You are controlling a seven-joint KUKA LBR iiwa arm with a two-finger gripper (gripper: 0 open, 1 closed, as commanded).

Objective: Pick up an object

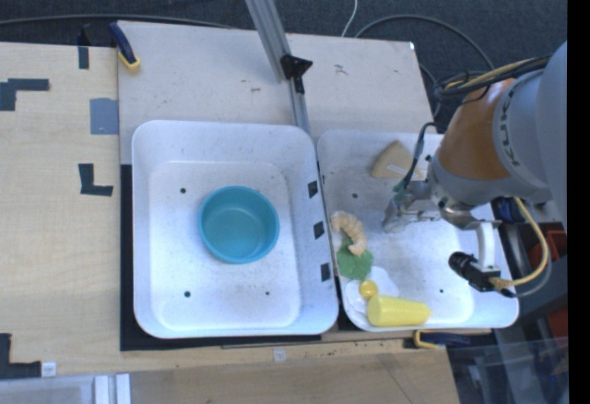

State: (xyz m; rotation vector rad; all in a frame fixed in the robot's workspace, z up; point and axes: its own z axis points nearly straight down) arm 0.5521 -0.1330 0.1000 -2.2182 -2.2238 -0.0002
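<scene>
My gripper [395, 219] hangs low over the middle of the right bin [424, 287], its tips near the bin floor with nothing seen between them. A tan wedge-shaped piece [391, 160] lies behind it near the bin's far side. To its left, a pale curled piece [349, 229] rests above a green leafy piece [354, 262]. A yellow bottle-like object [395, 309] lies at the bin's front edge beside a small yellow ball [368, 289]. In the left bin [166, 162] stands a teal bowl [240, 224].
A grey metal pole [267, 19] slants across the bench from the top toward the gap between the bins. The arm's grey body and orange band [470, 139] cover the right bin's far right corner. Cables hang at the right side.
</scene>
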